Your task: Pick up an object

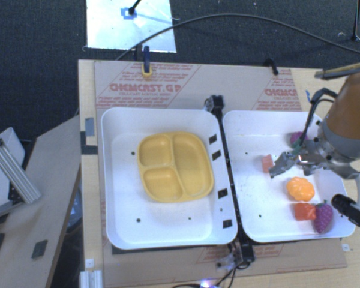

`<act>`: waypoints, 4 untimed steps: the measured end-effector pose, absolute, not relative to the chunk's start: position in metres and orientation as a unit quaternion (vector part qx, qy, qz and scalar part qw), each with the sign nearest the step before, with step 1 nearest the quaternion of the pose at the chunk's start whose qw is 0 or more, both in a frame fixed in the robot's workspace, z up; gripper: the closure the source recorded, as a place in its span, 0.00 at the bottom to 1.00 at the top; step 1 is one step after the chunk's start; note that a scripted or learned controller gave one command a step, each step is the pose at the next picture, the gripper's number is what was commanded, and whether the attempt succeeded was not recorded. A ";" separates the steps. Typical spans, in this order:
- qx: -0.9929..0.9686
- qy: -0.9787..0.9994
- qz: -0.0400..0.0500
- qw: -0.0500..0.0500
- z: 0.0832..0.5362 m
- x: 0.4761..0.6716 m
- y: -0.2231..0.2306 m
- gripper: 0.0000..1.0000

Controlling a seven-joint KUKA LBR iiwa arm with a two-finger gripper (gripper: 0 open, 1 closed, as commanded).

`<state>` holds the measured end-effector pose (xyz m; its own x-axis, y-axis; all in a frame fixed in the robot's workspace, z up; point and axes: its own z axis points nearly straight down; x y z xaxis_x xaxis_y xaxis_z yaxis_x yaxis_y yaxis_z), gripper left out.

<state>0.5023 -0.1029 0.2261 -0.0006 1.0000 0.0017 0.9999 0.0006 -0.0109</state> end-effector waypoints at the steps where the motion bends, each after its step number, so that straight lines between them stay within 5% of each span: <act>1: -0.706 -0.708 -0.001 -0.001 0.232 0.505 -0.103 0.00; 4: -0.707 -0.708 0.000 0.001 0.083 0.506 -0.113 0.00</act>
